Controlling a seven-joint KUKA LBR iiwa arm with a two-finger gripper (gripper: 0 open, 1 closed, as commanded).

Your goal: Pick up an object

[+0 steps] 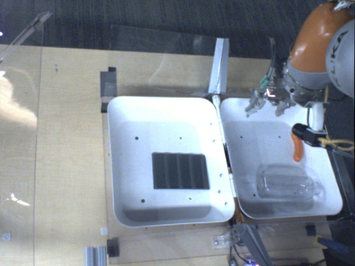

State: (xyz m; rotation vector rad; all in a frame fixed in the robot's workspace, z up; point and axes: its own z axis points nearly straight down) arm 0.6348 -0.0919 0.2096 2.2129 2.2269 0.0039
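Objects are lying in both bins on my overhead feed. A clear plastic bottle (288, 184) is resting on its side near the front of the right shallow white bin (249, 143), long axis running left to right; I cannot tell which end is the neck. A slim orange stick (298, 148) is lying beyond it, pointing front to back. A dark ribbed rectangular panel (180, 170) is sitting flat in the left white bin (133, 165). The two-finger gripper (266, 105) is hovering over the right bin's far edge, fingers spread and gripping nothing. A pale wooden bench (66, 176) is bearing both bins, with dark carpet (138, 4) beyond.
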